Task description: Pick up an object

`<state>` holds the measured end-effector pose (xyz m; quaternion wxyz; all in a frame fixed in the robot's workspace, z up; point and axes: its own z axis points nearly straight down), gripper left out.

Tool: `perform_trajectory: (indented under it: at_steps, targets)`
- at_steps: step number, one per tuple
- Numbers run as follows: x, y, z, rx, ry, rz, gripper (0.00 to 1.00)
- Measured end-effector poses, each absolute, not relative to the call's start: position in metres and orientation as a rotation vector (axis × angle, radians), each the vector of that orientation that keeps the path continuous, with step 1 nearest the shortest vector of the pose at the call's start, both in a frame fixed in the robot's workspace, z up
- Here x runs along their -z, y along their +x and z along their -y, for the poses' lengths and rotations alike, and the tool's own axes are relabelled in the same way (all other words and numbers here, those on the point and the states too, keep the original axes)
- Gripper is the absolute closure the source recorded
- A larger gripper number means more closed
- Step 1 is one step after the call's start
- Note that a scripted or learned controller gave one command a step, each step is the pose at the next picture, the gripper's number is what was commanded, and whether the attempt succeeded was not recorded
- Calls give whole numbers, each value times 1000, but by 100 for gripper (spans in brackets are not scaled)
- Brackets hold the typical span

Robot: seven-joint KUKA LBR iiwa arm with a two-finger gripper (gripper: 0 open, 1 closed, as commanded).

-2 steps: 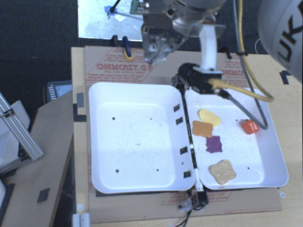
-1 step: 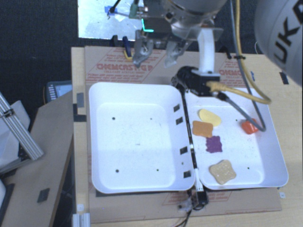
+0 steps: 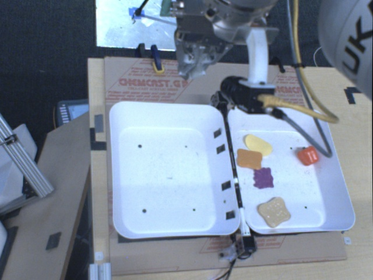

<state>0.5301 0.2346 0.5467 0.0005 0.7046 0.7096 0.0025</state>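
The end effector (image 3: 195,54) hangs above the desk's far edge (image 3: 140,69), its opening unreadable; a small orange block (image 3: 308,155) lies in the right shallow white bin (image 3: 335,212).

Overhead light is hitting the scene evenly, fairly bright. The left bin (image 3: 163,174) is glaring near-white across its floor, washing out surface detail; the right bin (image 3: 332,185) beside it is reading slightly greyer, with a soft shadow falling along its far wall. A bright overexposed patch (image 3: 134,16) is blowing out above the left bin's far edge. The arm (image 3: 347,34), up and right of that bin, is sitting close to the lens and blurring out. Overall sharpness is running soft, grainy, low-res.
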Motion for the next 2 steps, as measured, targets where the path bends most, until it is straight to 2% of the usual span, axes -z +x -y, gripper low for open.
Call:
perform_trajectory:
  at_steps: [1, 2]
  targets:
    - [-558, 530, -235, -12, 2208, -2233, 100]
    - [-531, 638, -233, 1, 2223, -2219, 100]
